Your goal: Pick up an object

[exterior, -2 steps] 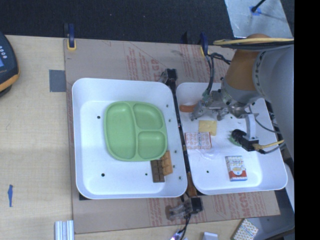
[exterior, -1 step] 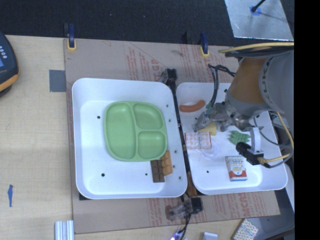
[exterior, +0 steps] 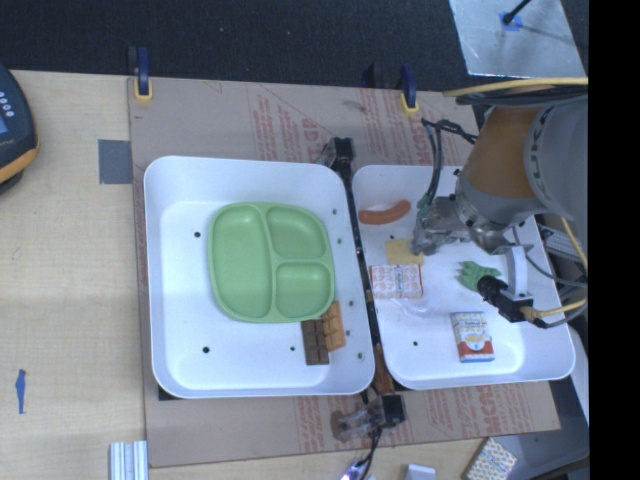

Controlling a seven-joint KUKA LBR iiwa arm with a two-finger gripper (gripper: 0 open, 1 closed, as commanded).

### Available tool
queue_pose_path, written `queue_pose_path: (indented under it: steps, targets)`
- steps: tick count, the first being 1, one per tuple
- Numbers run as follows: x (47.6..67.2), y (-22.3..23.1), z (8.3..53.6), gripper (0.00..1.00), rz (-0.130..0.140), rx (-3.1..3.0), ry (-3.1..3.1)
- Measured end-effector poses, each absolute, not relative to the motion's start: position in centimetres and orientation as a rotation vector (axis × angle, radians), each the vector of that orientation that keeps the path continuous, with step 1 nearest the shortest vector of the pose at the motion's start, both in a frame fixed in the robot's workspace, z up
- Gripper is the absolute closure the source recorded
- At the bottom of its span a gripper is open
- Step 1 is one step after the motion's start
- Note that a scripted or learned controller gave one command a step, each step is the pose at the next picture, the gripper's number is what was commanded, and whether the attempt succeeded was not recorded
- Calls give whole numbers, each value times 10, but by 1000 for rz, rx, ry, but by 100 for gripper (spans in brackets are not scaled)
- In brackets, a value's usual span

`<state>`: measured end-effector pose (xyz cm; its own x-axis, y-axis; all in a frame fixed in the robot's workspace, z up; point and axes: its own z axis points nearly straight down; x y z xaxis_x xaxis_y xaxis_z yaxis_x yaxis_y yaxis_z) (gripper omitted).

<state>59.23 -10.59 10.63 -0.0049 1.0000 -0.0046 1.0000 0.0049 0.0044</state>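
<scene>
The right bin (exterior: 545,363) holds a sausage (exterior: 385,212), a yellow block (exterior: 403,252), a pale patterned packet (exterior: 397,281), a green toy (exterior: 478,271) and a small red-and-white box (exterior: 472,335). My gripper (exterior: 430,240) hangs low over this bin, just right of the yellow block and below the sausage. The arm's wrist covers the fingers from above. In the left bin (exterior: 170,268) lies a green divided plate (exterior: 271,261), with a brown waffle-like block (exterior: 323,335) by its lower right corner.
A black clip (exterior: 340,152) and the ridge between the bins stand left of the gripper. Cables (exterior: 545,313) trail along the right bin's right side. A device (exterior: 12,118) sits at the far left edge of the bench.
</scene>
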Motion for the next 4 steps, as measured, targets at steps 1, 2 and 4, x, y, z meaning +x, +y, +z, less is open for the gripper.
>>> queue_pose_path:
  steps: [1,2,4]
  targets:
    - [590,-105,104,0,-5,2215,2227]
    - [652,-94,92,0,1,2213,2228]
    - [611,-105,91,0,-9,2222,2228]
